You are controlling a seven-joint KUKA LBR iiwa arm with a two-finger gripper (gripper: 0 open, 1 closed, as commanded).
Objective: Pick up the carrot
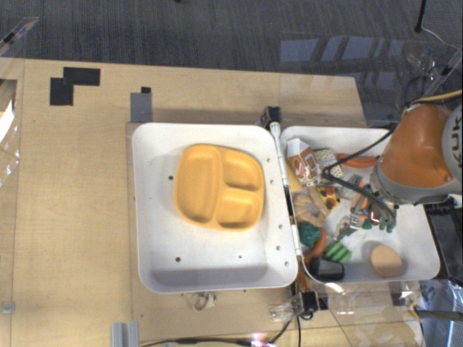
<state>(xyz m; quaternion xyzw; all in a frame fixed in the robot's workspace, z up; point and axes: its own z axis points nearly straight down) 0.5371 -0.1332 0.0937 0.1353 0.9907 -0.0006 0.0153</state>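
Nearest the camera, the wooden table (72,251) carries loose cables along its front edge. On it sit two shallow white bins side by side. The left bin (155,266) holds a yellow divided plate (219,185), lying flat near the bin's middle. The right bin (423,262) holds a clutter of small items: a black object (327,270) at the front edge, a green piece (337,251) just behind it, and a tan rounded item (385,259) to the right. The carrot (316,246), orange, lies near the bin's front left, beside a dark green item (311,233). Further back, the tool (359,219) hangs low over the bin's middle; whether it is released or clenched cannot be told, and nothing is seen held. Behind it rises the arm's orange band (419,154). A printed packet (311,163) lies at the far left corner.
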